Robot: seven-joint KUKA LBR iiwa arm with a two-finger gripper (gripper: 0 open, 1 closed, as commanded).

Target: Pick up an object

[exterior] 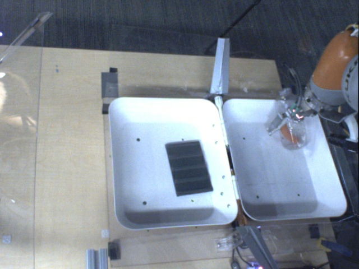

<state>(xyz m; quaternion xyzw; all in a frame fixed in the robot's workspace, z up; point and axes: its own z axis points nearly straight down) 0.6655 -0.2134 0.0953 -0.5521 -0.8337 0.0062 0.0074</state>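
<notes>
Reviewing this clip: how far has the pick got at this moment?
Done: the arm has reached into the right bin, and the hand sits at its far end, right over a small orange-red object. In hand: closing on that object; blur hides any grasp. Left: a secure grip and lift. The dark ridged rectangle lies flat in the left bin, away from the hand.

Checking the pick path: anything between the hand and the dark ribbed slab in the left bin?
Only the raised rims where the two bins meet lie between. The hand sits over the right white bin, above a small orange-tinted clear object. The dark ribbed rectangular slab lies alone in the left white bin.
</notes>
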